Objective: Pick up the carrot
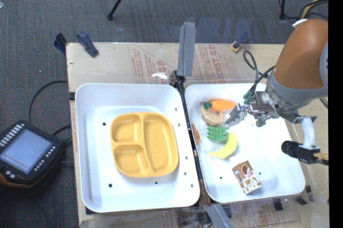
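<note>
Where carrot (222,105) lies, gripper (236,115) hovers.

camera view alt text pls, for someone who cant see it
A grey and orange robot arm reaches from the right into the right-hand white bin, its gripper just beside an orange carrot that lies among toy food, including a banana, with a small carton nearby. The left bin holds a yellow divided tray.
</note>
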Robot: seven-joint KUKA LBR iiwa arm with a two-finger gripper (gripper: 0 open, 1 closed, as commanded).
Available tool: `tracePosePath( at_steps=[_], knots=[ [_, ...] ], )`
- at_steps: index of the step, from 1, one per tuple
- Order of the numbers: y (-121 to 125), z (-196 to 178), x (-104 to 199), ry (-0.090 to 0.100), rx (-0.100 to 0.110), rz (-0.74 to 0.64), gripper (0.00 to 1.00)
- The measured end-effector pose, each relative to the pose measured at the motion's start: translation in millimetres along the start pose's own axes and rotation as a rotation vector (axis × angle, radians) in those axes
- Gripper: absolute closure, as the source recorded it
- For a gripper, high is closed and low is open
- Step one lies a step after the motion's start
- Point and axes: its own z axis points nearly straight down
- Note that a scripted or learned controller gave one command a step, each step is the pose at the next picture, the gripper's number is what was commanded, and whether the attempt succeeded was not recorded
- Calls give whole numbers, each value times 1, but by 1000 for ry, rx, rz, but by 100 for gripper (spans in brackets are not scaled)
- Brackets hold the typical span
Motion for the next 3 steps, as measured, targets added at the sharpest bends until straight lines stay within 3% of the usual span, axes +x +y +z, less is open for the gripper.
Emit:
tracePosePath(
  at_steps=[1, 2, 3],
  knots=[
    [64, -38, -17, -1, -6, -8, 0],
    [101, 24, -5, -1, -1, -266, 0],
    [101, 82, -33, -1, -1, -451, 0]
  ],
)
